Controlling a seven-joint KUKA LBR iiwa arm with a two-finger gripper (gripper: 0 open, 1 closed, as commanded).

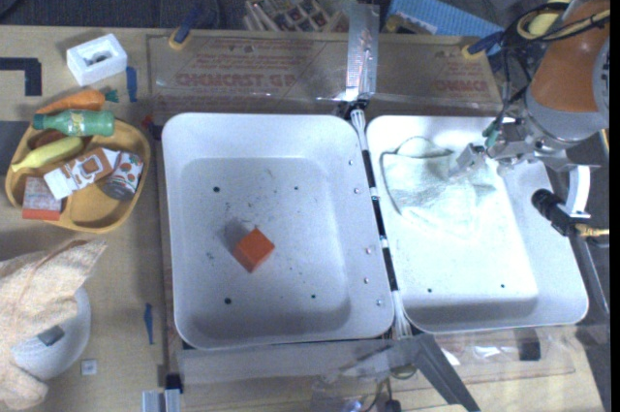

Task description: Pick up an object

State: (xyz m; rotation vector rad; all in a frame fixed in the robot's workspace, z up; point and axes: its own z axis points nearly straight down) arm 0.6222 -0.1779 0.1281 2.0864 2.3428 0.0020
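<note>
An orange block (255, 249) lies in the left bin (194, 148), a little left of its middle, with a small grey shadow beside it. A crumpled clear plastic sheet (431, 189) with a thin wire loop lies in the upper half of the right bin (513, 303). My gripper (472, 157) hangs over the right bin's upper right part, at the top edge of the plastic sheet. It comes down from the grey arm with its orange band (572, 82). Nothing can be made out between its tips.
The divider (373, 197) between the bins runs down the middle. Left of the bins stand a yellow bowl (77, 182) of toy food, a small white box (97, 58) and a beige cloth (44, 289). Clear panels (262, 71) rise behind both bins.
</note>
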